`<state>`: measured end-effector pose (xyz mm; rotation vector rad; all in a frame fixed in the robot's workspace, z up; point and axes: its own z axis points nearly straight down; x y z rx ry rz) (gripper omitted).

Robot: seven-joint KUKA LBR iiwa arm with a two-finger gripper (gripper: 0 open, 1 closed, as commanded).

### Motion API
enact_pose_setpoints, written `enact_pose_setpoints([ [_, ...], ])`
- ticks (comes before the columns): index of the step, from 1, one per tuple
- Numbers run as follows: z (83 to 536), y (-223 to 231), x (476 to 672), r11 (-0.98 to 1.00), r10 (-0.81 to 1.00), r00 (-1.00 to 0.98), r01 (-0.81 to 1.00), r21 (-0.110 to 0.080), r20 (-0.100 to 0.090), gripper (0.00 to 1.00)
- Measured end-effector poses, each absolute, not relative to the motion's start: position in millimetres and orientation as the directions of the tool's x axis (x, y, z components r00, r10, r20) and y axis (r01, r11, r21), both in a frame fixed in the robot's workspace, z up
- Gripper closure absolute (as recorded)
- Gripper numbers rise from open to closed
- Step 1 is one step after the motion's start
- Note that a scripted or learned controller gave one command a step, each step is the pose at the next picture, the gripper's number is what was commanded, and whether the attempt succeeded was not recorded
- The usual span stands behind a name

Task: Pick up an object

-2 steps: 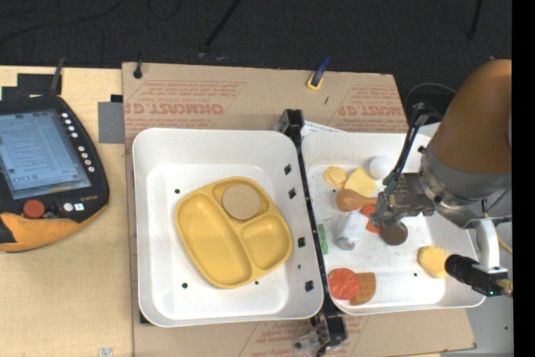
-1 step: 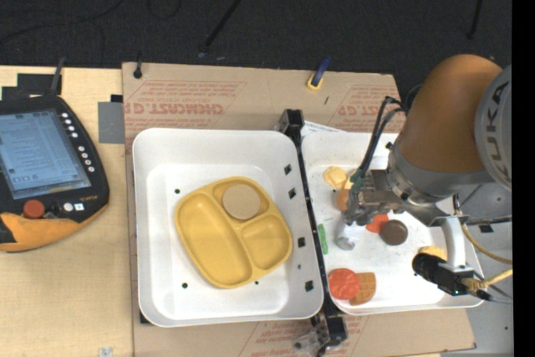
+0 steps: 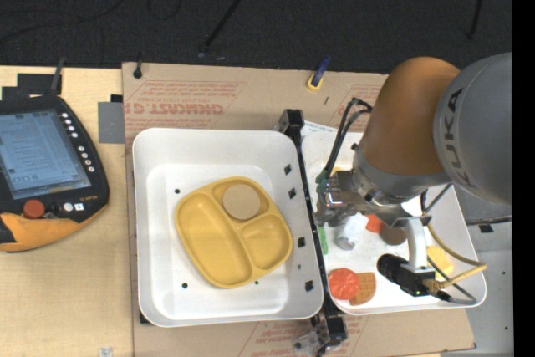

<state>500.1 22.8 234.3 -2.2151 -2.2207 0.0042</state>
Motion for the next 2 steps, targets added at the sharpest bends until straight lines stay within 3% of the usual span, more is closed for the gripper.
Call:
enact_pose_setpoints([
  [1, 221.4, 80.3, 500.9, 0.003, 1.000, -0.003, 1.000, -0.006, 0.001, 1.00],
  [2, 226.1, 97.5, 504.4, 0.000, 1.000, 0.000, 1.000, -0.004, 0.001, 1.00],
])
